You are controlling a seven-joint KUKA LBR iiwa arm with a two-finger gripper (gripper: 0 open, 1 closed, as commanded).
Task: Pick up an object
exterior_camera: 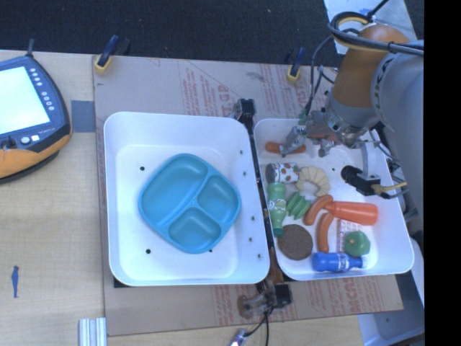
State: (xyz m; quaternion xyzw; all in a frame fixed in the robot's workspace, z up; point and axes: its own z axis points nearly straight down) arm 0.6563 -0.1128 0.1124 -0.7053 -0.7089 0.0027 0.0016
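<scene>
While tool [308,141] hovers over right bin's [403,254] far end, fingers apart, carrot [354,212] lies nearer camera, untouched.

Glossy blue plastic tray [189,203] in smooth white plastic bin [119,193].

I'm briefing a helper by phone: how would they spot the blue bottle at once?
Start at the right white bin, the one crowded with toy food. Go to its near edge, where the blue bottle lies on its side below the green pepper. It is the bin's only blue item.
</scene>
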